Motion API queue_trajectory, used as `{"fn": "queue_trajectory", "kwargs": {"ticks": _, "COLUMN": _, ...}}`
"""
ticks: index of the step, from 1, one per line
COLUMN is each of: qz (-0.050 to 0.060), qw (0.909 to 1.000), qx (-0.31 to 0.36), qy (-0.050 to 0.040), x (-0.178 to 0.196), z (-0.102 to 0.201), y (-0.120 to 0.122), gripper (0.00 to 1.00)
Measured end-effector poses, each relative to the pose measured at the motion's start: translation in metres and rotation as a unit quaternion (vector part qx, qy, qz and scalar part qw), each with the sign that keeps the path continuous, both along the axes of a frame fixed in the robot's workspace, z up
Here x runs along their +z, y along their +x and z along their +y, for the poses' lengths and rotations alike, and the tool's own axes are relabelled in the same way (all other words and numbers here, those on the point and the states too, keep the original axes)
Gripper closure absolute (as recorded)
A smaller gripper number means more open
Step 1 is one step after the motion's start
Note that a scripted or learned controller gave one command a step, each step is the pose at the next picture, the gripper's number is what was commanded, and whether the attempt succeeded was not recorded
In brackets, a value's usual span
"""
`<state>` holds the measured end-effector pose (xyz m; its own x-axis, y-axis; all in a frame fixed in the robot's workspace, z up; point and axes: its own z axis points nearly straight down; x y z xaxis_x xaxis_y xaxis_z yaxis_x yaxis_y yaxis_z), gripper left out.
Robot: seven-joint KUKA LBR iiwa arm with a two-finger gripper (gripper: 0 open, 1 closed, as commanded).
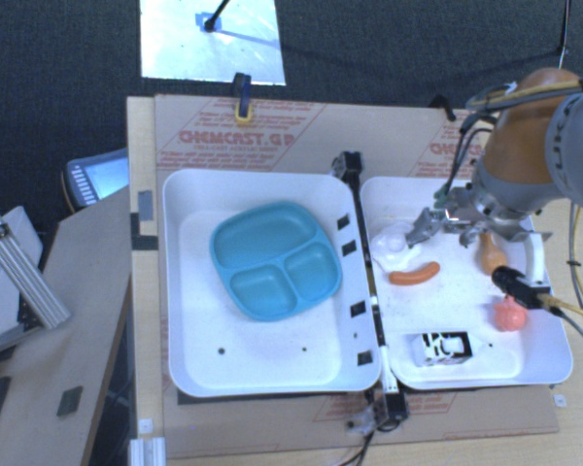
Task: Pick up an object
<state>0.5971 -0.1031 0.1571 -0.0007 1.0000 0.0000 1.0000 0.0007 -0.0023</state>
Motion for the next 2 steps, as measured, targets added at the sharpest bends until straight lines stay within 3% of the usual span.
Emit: {"fn": "queue_trajectory", "kwargs": {"ticks": 2, "qz": -0.001, "qw": 1.0000, "qx": 0.000, "qy": 0.0000, "x": -0.073, "z": -0.009, "y": 0.002, "gripper": 0.00}}
